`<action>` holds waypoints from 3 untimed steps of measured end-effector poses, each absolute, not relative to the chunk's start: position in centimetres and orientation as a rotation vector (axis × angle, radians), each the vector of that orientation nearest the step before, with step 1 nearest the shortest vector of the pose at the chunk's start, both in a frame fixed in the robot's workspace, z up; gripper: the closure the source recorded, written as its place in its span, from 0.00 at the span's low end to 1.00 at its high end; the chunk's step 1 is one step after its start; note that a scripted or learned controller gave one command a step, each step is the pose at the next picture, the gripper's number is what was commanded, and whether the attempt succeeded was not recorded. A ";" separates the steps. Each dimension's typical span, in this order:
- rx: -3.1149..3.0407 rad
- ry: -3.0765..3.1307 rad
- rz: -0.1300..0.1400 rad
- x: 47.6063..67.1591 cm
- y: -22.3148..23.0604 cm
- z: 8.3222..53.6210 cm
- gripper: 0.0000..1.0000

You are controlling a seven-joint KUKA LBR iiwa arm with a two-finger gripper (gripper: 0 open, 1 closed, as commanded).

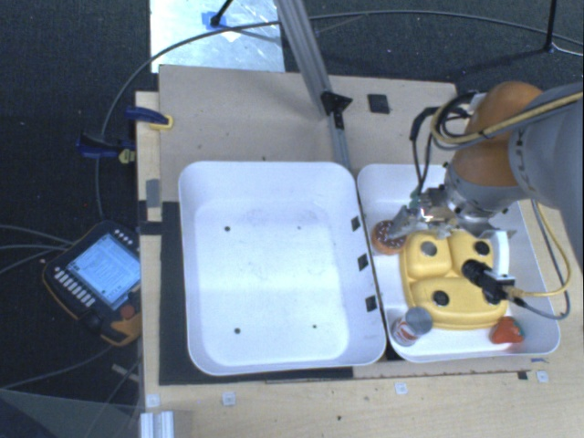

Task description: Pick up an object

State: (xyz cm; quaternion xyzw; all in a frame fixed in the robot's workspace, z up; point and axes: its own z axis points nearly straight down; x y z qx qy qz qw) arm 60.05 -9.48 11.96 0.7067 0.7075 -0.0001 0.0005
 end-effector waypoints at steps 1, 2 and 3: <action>2.216 2.222 0.004 60.2 -9.4 13.2 1.00; 2.213 2.223 0.007 60.5 -9.4 19.7 1.00; 2.214 2.224 0.005 60.7 -9.4 22.9 1.00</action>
